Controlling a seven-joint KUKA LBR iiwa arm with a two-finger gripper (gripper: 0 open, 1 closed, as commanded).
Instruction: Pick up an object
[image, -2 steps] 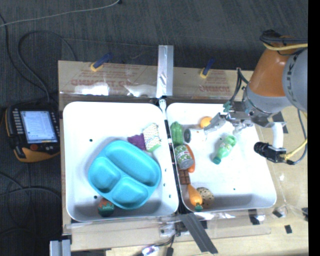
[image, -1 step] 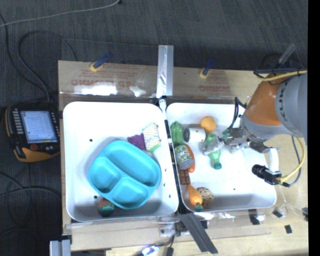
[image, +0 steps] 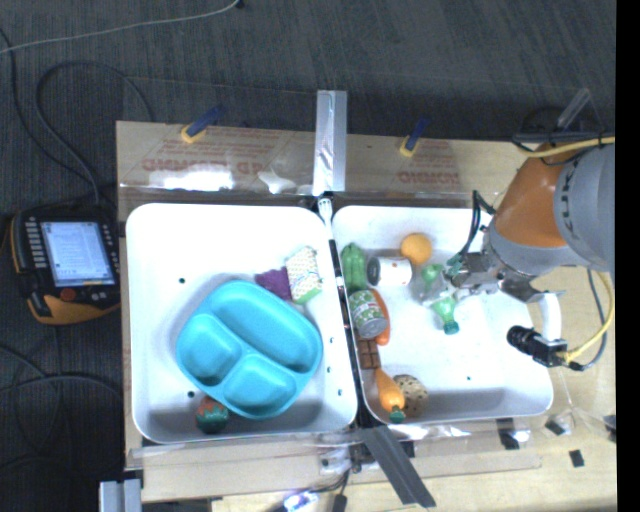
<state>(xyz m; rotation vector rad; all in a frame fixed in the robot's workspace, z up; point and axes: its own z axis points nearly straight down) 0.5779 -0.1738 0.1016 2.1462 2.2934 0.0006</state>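
My gripper (image: 447, 287) is low over the middle of the right bin (image: 500, 395), reached in from the right under the orange band of the arm (image: 530, 210). A small green bottle-like object (image: 446, 318) lies directly beneath it, with another bit of green (image: 430, 272) at its upper left; the gripper hides how they join. Close by are an orange ball (image: 416, 247) and a white cylinder (image: 392, 271). Along the bin's left wall lie a green object (image: 353, 264), a green-labelled can (image: 367, 313), a brown bar (image: 368, 352), a carrot (image: 389, 392) and a speckled cookie (image: 409, 389).
The left bin (image: 150, 300) holds a blue divided plate (image: 250, 345), a purple piece (image: 273, 283), a green-and-white patterned item (image: 303, 272) and a small red-and-green item (image: 210, 413). A black fitting with a yellow cable (image: 535, 343) hangs off the arm over the right bin's right side.
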